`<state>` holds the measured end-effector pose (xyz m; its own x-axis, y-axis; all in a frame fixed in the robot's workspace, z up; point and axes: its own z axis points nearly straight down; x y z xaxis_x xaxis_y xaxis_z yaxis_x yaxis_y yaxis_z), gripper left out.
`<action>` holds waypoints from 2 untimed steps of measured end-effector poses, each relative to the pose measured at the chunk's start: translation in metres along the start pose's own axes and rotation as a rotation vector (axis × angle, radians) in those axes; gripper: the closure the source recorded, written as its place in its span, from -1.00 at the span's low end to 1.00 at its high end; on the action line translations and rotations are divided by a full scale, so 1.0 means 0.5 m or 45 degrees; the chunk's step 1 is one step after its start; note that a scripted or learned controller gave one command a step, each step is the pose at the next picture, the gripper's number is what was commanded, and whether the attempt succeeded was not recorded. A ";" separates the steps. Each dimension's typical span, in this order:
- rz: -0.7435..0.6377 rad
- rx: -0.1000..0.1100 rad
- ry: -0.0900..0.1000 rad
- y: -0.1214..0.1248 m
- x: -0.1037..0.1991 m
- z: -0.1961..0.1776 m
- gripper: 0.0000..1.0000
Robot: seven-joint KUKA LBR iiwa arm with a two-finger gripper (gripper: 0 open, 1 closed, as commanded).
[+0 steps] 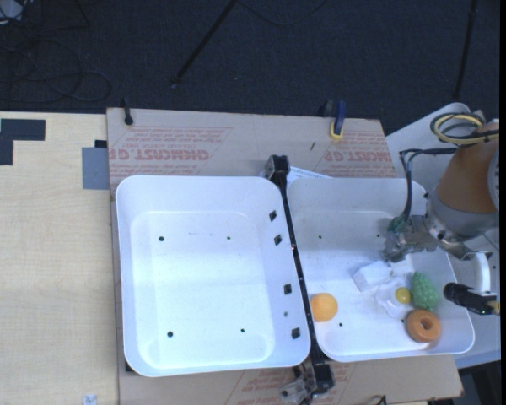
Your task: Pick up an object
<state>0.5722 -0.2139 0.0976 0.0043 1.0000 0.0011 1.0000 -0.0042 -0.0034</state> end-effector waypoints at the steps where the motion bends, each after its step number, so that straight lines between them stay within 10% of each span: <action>1: -0.019 -0.015 0.000 0.119 0.253 -0.193 1.00; 2: -0.024 -0.024 0.004 0.145 0.486 -0.478 1.00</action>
<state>0.6463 0.0286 0.3363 -0.0148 0.9999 0.0044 0.9998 0.0147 0.0156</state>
